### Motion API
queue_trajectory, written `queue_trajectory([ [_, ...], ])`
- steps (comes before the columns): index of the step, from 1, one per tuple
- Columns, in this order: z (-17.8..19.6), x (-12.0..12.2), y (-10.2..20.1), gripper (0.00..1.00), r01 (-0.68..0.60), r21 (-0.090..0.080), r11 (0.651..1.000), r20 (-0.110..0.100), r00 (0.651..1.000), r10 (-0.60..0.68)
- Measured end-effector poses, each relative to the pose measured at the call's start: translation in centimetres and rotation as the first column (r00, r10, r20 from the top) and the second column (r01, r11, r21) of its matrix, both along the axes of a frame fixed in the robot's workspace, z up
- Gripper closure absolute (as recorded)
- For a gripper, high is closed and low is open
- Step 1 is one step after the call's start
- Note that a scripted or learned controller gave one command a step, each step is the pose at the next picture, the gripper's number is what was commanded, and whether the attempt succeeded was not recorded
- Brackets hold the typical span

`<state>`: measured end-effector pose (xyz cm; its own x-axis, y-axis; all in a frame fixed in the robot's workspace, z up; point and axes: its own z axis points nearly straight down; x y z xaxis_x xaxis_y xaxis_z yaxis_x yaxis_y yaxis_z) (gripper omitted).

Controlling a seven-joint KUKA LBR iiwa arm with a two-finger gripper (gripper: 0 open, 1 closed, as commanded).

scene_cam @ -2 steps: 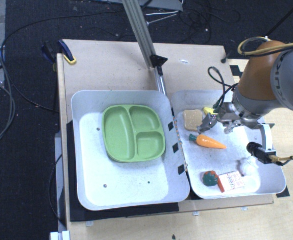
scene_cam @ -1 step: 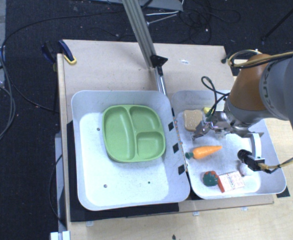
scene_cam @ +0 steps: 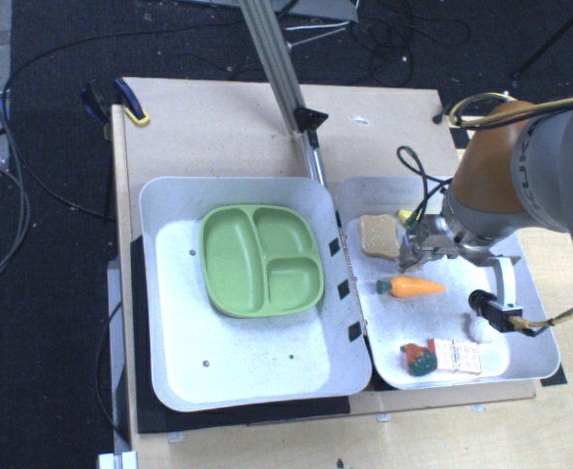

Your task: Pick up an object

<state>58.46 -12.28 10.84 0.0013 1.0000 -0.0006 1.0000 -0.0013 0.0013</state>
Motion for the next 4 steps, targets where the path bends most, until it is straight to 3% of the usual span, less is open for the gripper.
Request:
queue_trajectory([
  [3, 16.9, -0.6, 0.4, 1.00, -0.004, -0.001, 1.000, 0.005, 1.000, 0.004],
  [4, 18.0, -0.5, 0.4, 1.00, -0.004, 0.000, 1.000, 0.002, 1.000, 0.004],
])
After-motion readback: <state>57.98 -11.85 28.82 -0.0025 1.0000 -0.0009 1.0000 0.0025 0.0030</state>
